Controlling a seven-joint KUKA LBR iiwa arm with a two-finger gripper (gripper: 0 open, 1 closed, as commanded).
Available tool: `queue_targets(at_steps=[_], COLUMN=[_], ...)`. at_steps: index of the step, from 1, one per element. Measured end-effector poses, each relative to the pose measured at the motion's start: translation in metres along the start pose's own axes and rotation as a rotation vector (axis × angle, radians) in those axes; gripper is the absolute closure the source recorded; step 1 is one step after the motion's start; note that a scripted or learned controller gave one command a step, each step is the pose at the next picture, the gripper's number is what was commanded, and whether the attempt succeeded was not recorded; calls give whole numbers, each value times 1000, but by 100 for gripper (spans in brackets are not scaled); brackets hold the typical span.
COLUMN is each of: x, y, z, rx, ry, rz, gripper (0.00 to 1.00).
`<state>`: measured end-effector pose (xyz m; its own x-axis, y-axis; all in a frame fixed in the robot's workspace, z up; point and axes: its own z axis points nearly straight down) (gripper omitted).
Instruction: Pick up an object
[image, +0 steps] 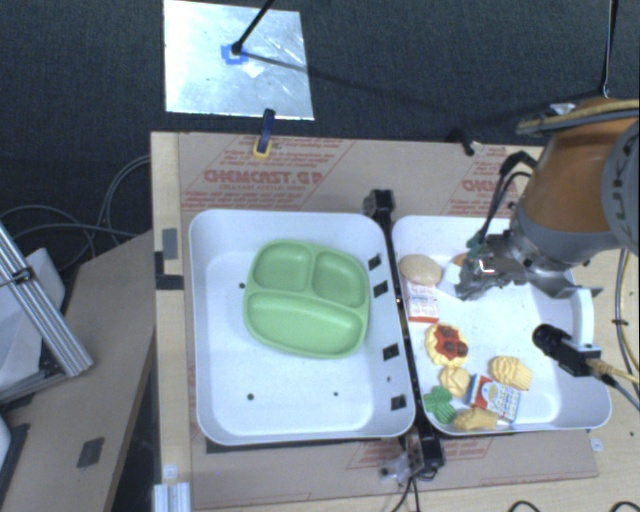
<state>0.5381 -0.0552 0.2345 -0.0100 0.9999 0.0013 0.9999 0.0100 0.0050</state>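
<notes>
Pincer (478, 278) over right bin (580, 410), nr bread roll (421, 269)

Two white bins (215, 330), one green divided plate (306, 298), several toy foods (447, 343)

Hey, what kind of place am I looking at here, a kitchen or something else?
Most likely a robotics lab bench, not a kitchen: a grey and orange robot arm reaches over two shallow white plastic bins on a cardboard sheet, the food pieces look like toys, and loose cables trail nearby.
</notes>
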Motion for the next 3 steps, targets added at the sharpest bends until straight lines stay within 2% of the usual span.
queue_targets(at_steps=[1,2,3], x=[2,1,2], y=[5,-5,-1], z=[0,3,20], rx=[1,5,5], ry=[-1,-2,-2], rz=[4,9,9], gripper=[100,100,100])
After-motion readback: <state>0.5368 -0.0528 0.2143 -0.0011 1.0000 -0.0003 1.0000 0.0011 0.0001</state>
